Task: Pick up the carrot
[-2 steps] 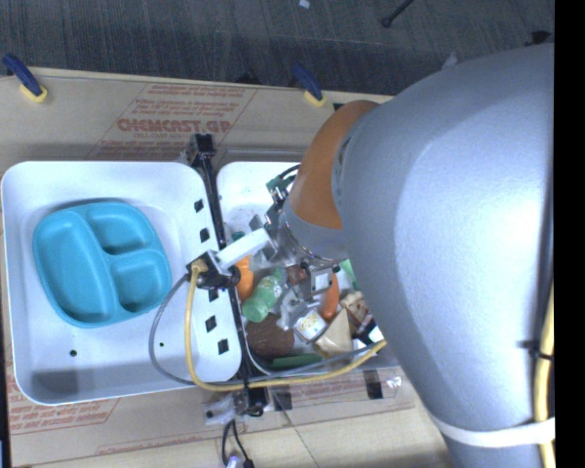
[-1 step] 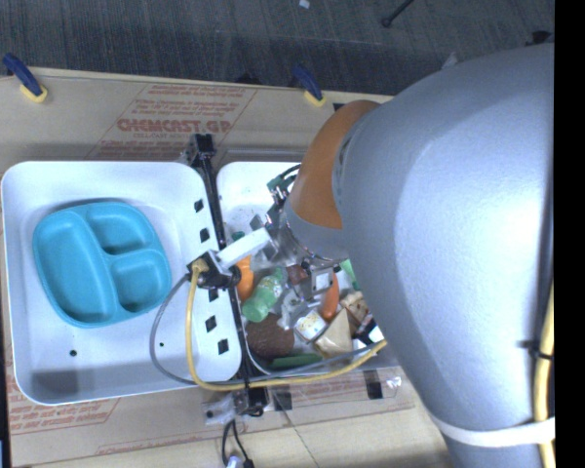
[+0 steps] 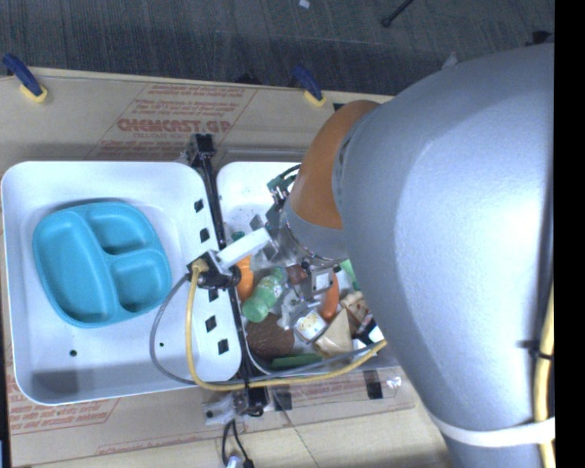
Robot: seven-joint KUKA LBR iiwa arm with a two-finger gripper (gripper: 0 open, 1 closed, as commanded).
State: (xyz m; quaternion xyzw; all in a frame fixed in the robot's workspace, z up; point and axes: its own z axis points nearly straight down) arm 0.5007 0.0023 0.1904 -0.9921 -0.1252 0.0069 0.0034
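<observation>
**Two bins, one crowded**

A sectioned tray [image 3: 102,261] lies in the left bin [image 3: 39,359]. The right bin [image 3: 239,188] holds a heap of toy food [image 3: 292,310], the carrot [image 3: 245,279] at its left edge. The arm [image 3: 448,222] overhangs that bin.

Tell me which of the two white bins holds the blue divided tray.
The left bin, away from the arm; the blue tray lies alone there, while the right bin holds mixed items.

The table [image 3: 175,115] was covered with brown cardboard printed in red, clipped by blue clamps [image 3: 24,78] at the upper edge. Two white bins lay on it: the left bin [image 3: 24,291] mid-left of the frame, the right bin [image 3: 244,178] at centre.
</observation>
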